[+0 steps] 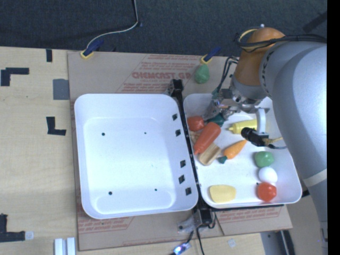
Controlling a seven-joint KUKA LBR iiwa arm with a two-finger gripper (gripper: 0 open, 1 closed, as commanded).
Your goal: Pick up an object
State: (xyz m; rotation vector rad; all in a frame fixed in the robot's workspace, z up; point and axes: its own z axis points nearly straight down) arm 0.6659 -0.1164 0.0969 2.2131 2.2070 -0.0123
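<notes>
Grey and orange-banded, the arm lowered its gripper (226, 108) into the right bin (289, 166), beside a large orange carrot (207, 136); whether its pincer was open or closed could not be told. Near that carrot lay a red tomato (195, 123), a smaller carrot (234, 150) and a yellow block (222, 193).

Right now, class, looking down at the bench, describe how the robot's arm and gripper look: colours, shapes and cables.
The arm is bulky, rounded and smooth, pale grey, with an orange band above the wrist. Thin dark cables loop beside the wrist. The gripper is a small, dark metallic assembly, with a white part alongside it.
</notes>
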